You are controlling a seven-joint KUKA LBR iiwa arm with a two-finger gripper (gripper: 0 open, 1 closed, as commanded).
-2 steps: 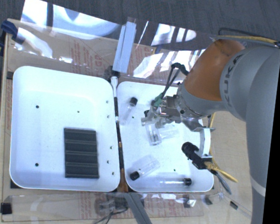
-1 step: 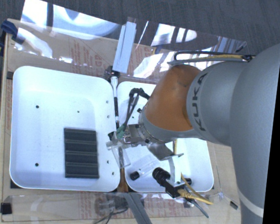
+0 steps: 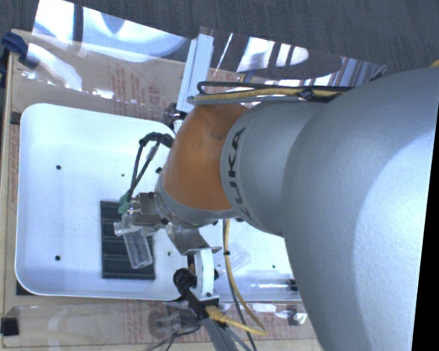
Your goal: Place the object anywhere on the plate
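Tool (image 3: 137, 242) hovers over dark plate (image 3: 121, 242) in bin (image 3: 52, 191)

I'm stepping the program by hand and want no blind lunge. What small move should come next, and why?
Probably a short, slow descent straight down. The pincer hangs over the dark ribbed plate in the left bin, with something clear at its tip, so it is already above the target. Whether it grips that clear piece I cannot tell.
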